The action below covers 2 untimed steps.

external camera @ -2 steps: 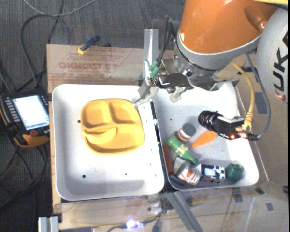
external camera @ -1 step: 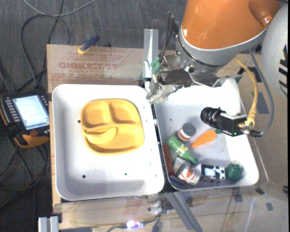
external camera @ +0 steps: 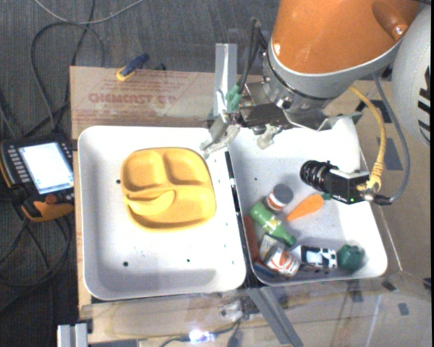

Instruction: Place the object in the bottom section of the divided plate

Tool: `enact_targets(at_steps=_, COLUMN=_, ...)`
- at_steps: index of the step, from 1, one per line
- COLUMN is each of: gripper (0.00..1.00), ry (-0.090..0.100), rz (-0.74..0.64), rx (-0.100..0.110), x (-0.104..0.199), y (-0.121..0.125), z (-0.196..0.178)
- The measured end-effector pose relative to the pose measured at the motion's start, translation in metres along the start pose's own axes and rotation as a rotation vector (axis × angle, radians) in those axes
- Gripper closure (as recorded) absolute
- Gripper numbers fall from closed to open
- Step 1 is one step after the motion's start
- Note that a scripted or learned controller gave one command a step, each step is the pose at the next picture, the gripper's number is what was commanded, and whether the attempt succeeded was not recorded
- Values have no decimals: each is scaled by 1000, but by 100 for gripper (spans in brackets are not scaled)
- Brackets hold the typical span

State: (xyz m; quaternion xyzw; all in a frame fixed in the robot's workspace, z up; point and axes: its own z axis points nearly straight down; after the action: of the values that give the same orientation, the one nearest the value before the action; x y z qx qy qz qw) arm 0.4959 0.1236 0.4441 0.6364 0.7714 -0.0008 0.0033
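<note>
Grey carpet strewn with black cables surrounds the table (external camera: pixel 83 78), which carries a sheet of printed cardboard (external camera: pixel 141 100) and two shallow white bins side by side. The left bin (external camera: pixel 108 266) holds a yellow divided plate (external camera: pixel 168 187), its two smaller sections toward the far side and its wide bottom section toward the near side. The right bin (external camera: pixel 304 154) holds a cluster of things along its near edge: an orange carrot (external camera: pixel 305 207) lying tilted, its long axis running from lower left to upper right with the thick end pointing up-right; a green bottle (external camera: pixel 270 223) lying just left of it; a small can (external camera: pixel 280 260); a dark green lump (external camera: pixel 351 256); and a black-and-white item (external camera: pixel 320 256) between the can and the lump. The arm's orange band (external camera: pixel 333 27) looms over the bins' far edge. The claw (external camera: pixel 235 125) hangs above the divider between the bins, and whether it is open or closed cannot be told. A handheld pendant (external camera: pixel 36 168) with a lit screen lies on the floor to the left.
</note>
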Motion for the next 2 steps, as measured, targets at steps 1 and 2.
enact_targets(at_steps=1, gripper=0, ry=0, rz=0, rx=0, x=0, y=0, z=0)
enact_targets(at_steps=2, gripper=0, ry=3, rz=-186, rx=0, x=-35, y=-18, z=10)
